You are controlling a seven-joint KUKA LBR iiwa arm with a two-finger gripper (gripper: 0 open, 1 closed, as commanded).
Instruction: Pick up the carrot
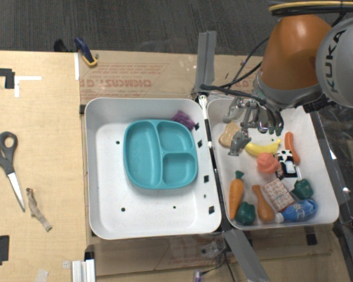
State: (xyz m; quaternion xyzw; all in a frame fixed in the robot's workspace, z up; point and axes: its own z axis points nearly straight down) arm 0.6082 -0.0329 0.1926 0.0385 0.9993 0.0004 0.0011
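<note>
Pincer (242, 138) poised over the right bin (323, 157); carrot (236, 196) untouched.

You see the carrot lying at the lower left of the right bin, its green top toward the upper frame, just beside a green toy (245, 214). The pincer hangs in that bin's upper left, near a banana (262, 148), well apart from the carrot; you cannot tell whether it is released or clenched. The left bin (100, 175) holds a teal tray (161, 154). Scissors (7, 157) lie on the surface at far left.
</note>
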